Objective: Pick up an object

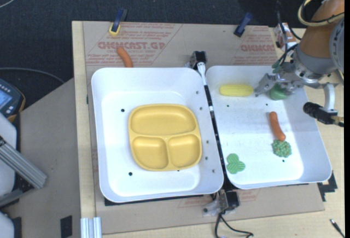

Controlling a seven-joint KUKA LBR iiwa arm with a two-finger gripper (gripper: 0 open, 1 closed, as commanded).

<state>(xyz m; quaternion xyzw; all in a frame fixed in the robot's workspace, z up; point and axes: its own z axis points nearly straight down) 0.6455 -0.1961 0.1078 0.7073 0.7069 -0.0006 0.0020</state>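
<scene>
Arm's hand (pixel 278 85) is sitting low in right bin (pixel 257 122) at its far edge, over a green item (pixel 279 93); can't tell whether it's gripping. Yellow corn (pixel 236 90) is lying just left; carrot (pixel 276 125), broccoli (pixel 281 148) are resting nearer.

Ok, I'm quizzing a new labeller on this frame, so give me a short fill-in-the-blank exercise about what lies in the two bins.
1. The yellow divided plate lies in the ____ bin.
2. The plate has ____ compartments.
3. The corn cob lies in the right bin, and its colour is ____.
4. The end effector sits over the far part of the right bin, beside a small ____ object.

Missing words: left; three; yellow; green
</scene>
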